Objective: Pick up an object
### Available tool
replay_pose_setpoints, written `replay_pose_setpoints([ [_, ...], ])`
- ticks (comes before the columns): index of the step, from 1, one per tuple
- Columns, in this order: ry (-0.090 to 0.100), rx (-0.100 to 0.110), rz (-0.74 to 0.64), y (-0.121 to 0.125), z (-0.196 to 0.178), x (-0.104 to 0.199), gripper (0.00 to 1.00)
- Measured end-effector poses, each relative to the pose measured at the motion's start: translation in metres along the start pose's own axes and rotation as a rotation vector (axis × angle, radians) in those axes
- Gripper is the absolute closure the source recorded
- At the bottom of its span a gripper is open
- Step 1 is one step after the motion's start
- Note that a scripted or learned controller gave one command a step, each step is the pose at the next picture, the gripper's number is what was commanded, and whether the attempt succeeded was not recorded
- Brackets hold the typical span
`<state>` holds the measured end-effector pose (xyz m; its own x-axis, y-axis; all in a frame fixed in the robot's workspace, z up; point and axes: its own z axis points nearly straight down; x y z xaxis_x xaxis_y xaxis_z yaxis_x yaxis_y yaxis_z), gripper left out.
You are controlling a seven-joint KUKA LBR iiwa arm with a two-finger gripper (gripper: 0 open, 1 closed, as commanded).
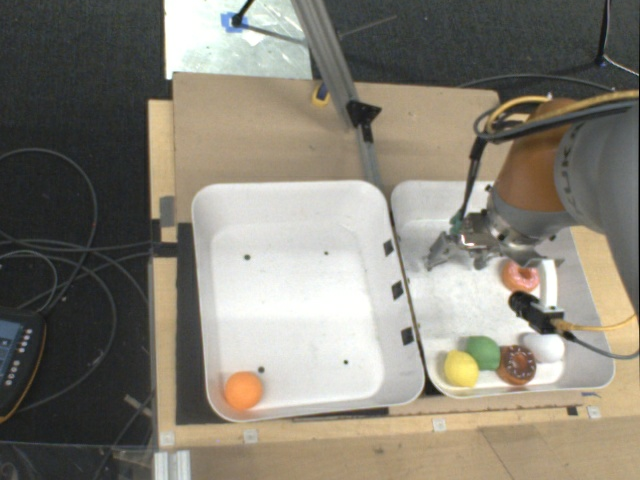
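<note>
claw (462, 251) fingers apart, gripping nothing | pink donut (520, 277) just right of it, half hidden by wrist | ball (243, 390) far left

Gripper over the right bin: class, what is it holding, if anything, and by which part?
Nothing. The gripper hangs open above bare floor of the right bin, its fingers apart with nothing between them; the pink donut lies beside it.

Bright, even overhead light, fairly sharp
The white bins (290, 208) glare slightly; soft shadows gather along the tabletop's (260, 128) left edge.
</note>
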<state>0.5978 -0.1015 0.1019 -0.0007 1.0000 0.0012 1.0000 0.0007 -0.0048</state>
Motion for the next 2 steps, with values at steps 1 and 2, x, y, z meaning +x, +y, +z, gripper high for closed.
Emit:
replay_pose_setpoints([
  [1,-0.001,-0.004,0.000,0.000,0.012,0.000,0.00],
  [2,-0.001,-0.009,0.001,0.002,0.000,0.000,1.00],
])
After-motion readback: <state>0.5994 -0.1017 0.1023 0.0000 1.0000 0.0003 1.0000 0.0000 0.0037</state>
